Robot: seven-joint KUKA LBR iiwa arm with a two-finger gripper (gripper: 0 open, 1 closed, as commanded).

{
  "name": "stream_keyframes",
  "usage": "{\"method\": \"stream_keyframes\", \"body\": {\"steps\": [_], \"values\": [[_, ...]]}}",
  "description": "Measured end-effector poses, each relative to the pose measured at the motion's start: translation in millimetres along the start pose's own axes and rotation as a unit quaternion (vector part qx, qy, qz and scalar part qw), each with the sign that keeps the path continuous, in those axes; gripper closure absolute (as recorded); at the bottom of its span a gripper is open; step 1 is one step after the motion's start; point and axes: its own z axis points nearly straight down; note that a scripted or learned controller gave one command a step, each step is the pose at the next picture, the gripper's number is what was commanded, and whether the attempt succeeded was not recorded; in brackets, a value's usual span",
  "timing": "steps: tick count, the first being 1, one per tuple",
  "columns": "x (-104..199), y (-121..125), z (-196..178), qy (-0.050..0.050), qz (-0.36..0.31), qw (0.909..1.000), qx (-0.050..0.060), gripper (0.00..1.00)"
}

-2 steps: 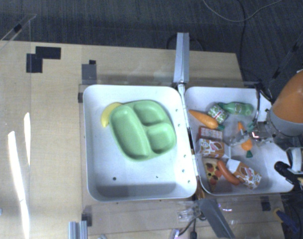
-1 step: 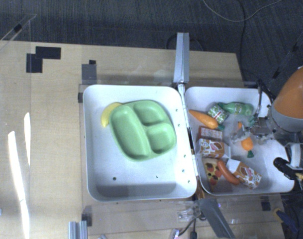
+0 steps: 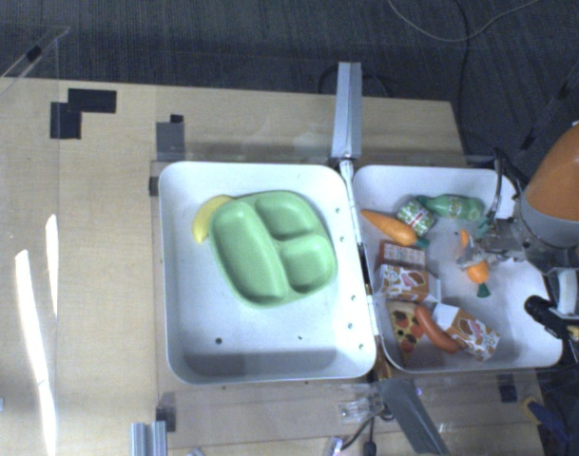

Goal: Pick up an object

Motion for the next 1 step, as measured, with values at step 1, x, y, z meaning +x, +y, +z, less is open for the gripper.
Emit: {"method": "stream_keyframes", "body": {"steps": [1], "values": [[59.4, 69.8, -84.7, -0.002, -0.060, 0.9982, 0.004, 1.00]]}}
